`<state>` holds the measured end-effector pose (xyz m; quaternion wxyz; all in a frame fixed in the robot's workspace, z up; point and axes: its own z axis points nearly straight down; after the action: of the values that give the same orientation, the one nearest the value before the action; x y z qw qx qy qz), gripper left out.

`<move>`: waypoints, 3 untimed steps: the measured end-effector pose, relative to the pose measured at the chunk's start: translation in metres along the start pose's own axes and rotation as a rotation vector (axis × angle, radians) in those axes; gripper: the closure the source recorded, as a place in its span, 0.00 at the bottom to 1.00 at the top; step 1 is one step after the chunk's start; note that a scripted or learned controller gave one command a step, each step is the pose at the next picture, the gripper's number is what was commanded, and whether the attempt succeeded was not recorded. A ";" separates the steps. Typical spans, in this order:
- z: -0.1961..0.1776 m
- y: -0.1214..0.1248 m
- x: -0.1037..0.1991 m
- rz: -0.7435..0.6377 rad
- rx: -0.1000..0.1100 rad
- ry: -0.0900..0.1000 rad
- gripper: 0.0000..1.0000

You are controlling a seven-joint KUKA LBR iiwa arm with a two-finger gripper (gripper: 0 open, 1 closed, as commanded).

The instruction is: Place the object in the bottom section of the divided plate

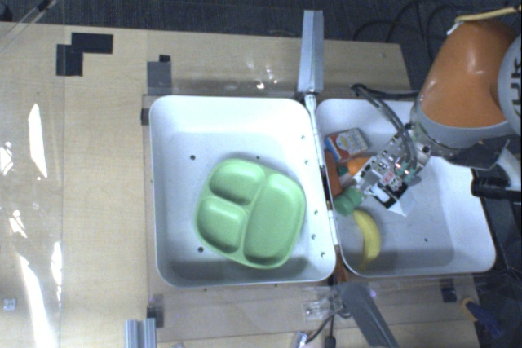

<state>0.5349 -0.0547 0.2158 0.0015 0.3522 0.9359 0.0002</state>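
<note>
A green divided plate (251, 213) lies in the left bin (171, 134), with two small sections on its left and one large section on its right. My gripper (378, 178) hangs low over the left part of the right bin (457, 240). It is right above a cluster of toy foods. A small green piece (347, 200) sits just below and to the left of the gripper, and an orange piece (353, 168) lies beside it. A yellow banana (369, 234) rests nearer the front wall.
A small printed packet (351, 142) lies at the back of the right bin, beside an orange-red item (332, 154) against the dividing wall. A metal rail (311, 53) stands between the bins. The arm's grey and orange body (469, 85) covers the right bin's back right corner.
</note>
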 end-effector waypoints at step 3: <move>0.014 0.133 0.078 -0.193 0.000 0.002 1.00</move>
<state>0.5636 0.0968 0.2018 0.0004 0.2604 0.9655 0.0004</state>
